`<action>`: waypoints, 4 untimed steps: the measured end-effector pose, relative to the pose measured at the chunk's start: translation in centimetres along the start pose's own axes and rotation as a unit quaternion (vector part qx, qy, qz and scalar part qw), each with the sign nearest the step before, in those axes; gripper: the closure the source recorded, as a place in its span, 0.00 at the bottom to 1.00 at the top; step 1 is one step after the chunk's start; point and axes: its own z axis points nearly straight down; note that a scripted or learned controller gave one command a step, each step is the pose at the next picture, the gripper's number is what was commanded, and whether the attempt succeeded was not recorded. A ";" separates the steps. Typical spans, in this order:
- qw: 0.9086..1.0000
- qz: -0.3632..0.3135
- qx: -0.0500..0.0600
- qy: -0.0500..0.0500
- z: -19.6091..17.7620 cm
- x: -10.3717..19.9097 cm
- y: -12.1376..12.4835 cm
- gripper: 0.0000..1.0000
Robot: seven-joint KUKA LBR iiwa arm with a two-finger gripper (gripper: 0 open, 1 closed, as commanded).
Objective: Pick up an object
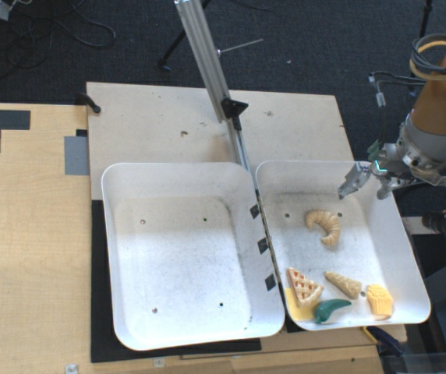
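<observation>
Camera view: fingers (369, 182) spread above right bin's (410, 275) bare far corner

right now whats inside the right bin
The right bin holds a croissant, waffle wedge, cone, green piece and yellow piece. The green piece covers the wedge's lower edge.

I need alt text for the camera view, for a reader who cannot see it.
A robot arm's hand hovers over the right bin, which holds a croissant, a waffle wedge, a cone, a green piece and a yellow piece.
</observation>
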 end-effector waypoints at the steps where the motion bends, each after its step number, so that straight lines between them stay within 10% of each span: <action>1: 1.000 -0.001 -0.002 -0.001 -0.3 0.0 0.1 0.00; 4: 1.000 0.001 -0.003 -0.001 13.6 1.3 -0.6 0.00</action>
